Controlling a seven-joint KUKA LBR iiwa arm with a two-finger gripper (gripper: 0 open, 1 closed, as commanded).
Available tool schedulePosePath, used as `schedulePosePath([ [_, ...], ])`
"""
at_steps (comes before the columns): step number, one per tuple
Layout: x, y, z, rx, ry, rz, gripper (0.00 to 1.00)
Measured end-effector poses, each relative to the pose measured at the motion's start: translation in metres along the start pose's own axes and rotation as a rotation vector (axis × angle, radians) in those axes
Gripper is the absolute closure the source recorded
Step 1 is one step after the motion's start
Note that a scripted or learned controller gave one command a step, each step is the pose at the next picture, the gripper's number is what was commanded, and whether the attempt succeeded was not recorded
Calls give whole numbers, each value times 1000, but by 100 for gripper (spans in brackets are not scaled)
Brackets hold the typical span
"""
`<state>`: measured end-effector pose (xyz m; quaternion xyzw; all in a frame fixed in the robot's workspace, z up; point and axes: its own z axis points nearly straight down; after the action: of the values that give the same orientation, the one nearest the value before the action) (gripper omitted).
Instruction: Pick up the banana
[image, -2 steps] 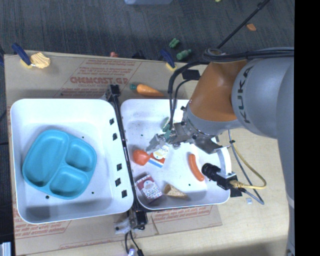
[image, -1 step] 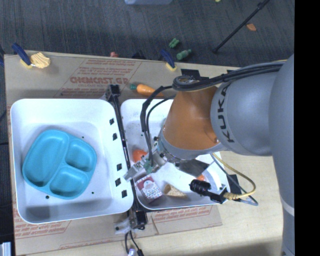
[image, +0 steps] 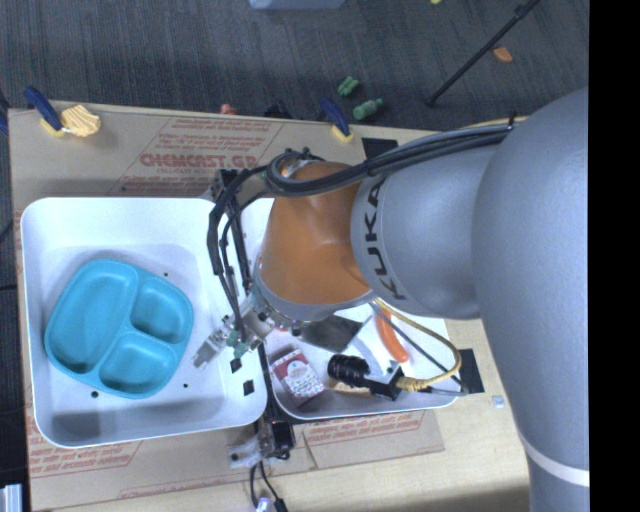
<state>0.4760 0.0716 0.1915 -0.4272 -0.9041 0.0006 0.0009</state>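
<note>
My gripper (image: 215, 347) hangs over the right side of the left white bin (image: 60, 225), just right of a blue divided plate (image: 120, 325). It looks small and metallic from above, and nothing shows in its grasp. The grey arm with its orange band (image: 305, 245) reaches in from the right and covers most of the right bin (image: 300, 412).
In the visible front part of the right bin lie a small red and white packet (image: 299, 376) and a thin orange object (image: 392, 337). Blue clamps (image: 335, 115) hold the cardboard sheet (image: 200, 145) under the bins at its far edge.
</note>
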Motion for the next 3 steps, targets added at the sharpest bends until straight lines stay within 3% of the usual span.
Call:
schedulePosePath([
  [1,-1,0,-10,1,-1,-4,100],
  [2,28,25,-272,-5,-3,30,100],
  [3,53,42,-39,4,1,-146,100],
])
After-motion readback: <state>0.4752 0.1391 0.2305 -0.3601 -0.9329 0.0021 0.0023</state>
